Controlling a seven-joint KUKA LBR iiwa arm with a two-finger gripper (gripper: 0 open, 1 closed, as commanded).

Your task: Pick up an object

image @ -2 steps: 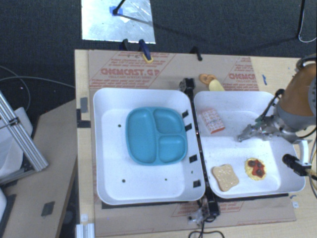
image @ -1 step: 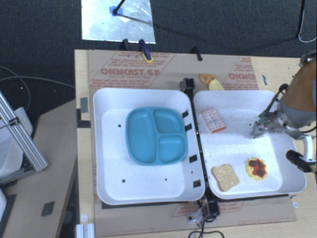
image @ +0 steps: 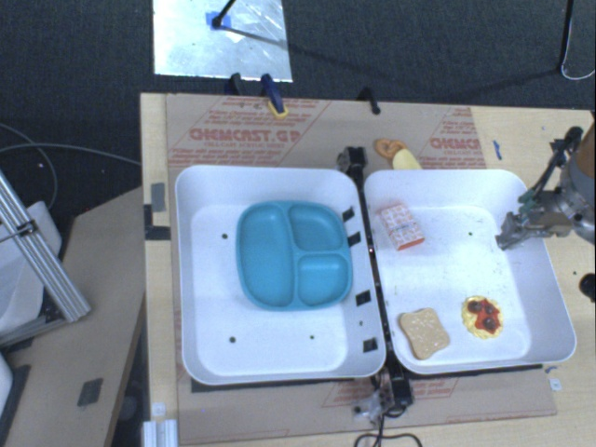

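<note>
Camera view, top to bottom, nothing fancy.

Bench: (image: 307, 124) brown board with red print, two white bins set side by side on it.

Left bin: (image: 200, 250) a blue plate (image: 293, 254) with three compartments is seen lying flat near the middle.

Right bin: (image: 535, 277) three small things are spread over the floor, all well apart.

Box: (image: 399, 225) pink and white patterned, found in the upper left part of the right bin, close to the divider.

Toast: (image: 424, 332) tan slice, laid flat near the front edge, left of centre.

Pizza: (image: 481, 316) small yellow round with red topping, placed just right of the toast, not touching it.

Outside the bins: an orange piece (image: 387, 147) and a yellow piece (image: 406, 160) are seen on the board, just behind the right bin.

Gripper: (image: 511, 235) reached in over the right bin's right rim, well apart from all three things; whether it's released or clenched can't be told, and nothing is seen in it.
</note>
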